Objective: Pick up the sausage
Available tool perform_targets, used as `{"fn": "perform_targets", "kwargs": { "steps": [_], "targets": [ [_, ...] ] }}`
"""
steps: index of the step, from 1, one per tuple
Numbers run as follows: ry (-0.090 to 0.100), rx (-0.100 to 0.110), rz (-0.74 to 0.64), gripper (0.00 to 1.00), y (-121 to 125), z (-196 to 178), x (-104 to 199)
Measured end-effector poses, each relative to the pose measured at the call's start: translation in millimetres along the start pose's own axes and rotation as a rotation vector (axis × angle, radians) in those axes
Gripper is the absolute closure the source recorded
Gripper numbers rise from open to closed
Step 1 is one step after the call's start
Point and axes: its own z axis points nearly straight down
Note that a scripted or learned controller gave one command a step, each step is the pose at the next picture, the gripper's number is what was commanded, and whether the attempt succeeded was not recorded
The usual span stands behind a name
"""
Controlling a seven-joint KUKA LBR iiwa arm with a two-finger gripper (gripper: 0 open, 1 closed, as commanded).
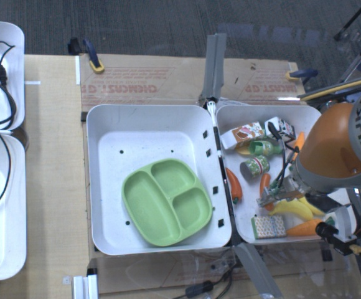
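A grey arm with an orange band reaches into the right bin (pixel 246 232). Its gripper (pixel 272 195) sits low among toy foods, beside a banana (pixel 295 208); whether the jaws are apart or closed cannot be told. The reddish sausage (pixel 233 185) lies against that bin's left wall. The left bin (pixel 99 167) holds a green divided plate (pixel 167 201).

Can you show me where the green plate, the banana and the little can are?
green divided plate (pixel 167 201), camera view, centre ridge.
banana (pixel 295 208), camera view, middle of its yellow body.
small can (pixel 255 166), camera view, its green side.
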Motion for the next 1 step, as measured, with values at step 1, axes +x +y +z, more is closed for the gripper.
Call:
{"fn": "perform_targets", "kwargs": {
  "steps": [1],
  "targets": [
    [-0.001,0.002,-0.032,1.0,27.8,-90.7,56.8]
  ]
}}
